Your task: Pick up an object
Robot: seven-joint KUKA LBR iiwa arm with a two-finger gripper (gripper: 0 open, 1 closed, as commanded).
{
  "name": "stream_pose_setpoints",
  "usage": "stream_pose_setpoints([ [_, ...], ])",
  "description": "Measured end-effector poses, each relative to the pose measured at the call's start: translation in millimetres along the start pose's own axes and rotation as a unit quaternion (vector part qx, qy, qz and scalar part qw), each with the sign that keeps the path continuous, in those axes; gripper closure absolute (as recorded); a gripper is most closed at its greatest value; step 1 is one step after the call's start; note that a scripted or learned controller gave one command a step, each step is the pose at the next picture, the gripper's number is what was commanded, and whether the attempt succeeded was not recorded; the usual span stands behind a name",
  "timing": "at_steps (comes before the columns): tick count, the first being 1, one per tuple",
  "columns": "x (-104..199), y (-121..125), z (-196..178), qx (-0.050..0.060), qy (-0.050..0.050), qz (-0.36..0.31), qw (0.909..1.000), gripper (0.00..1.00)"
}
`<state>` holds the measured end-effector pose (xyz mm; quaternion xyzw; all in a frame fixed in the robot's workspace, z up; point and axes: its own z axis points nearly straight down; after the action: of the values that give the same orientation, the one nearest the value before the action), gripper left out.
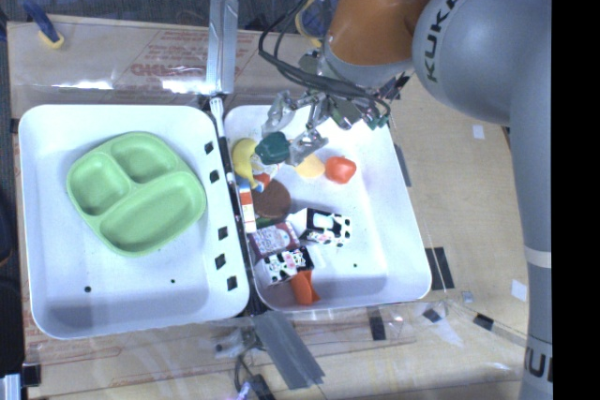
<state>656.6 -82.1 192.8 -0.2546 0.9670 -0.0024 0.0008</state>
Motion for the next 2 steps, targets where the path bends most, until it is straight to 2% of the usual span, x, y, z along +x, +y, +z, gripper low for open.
stream_pose_setpoints([
  [1, 8, -19, -85, 0.001, -0.004, -0.063, 0.9980, 1.00],
  [2, -8, 14, -45, -0.003, 0.000, -0.062, 0.9981, 1.00],
])
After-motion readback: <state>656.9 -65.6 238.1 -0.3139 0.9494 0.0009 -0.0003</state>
